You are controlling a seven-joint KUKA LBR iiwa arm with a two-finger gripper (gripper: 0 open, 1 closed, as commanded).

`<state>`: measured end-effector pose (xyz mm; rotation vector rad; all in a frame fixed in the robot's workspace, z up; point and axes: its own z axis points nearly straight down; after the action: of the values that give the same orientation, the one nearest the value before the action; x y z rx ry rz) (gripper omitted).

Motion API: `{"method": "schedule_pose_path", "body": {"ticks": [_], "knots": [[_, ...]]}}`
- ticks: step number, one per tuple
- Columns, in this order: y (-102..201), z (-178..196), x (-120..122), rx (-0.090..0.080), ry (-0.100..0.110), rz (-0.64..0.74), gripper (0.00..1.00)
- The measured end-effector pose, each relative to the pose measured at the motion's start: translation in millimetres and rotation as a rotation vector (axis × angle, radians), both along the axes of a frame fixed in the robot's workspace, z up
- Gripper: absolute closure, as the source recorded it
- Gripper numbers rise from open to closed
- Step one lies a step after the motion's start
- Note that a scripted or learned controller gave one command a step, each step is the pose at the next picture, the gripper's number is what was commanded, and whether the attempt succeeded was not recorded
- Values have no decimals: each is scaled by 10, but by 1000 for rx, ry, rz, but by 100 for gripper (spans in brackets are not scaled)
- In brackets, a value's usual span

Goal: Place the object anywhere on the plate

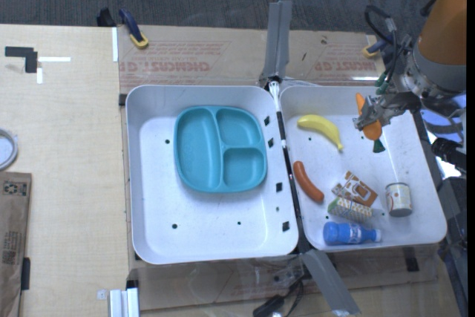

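Cardboard-covered bench [200,56] bore two white bins; the left bin [148,182] held a blue plate [220,148] at center. At the right bin's [423,226] one o'clock, the gripper [373,119] pinched an orange carrot [372,128].

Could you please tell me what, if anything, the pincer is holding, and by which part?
The pincer appears to hold a small orange carrot-like object by its upper end, above the right bin.

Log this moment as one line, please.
gripper: over right white bin, orange carrot-like toy between fingers | blue divided plate: left bin, bare | placement: pending
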<state>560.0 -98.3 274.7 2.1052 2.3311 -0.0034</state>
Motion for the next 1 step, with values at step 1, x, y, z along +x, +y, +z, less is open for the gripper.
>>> {"method": "schedule_pose_path", "body": {"ticks": [1], "knots": [[707, -340, -302, 2, 1, 180, 100]]}}
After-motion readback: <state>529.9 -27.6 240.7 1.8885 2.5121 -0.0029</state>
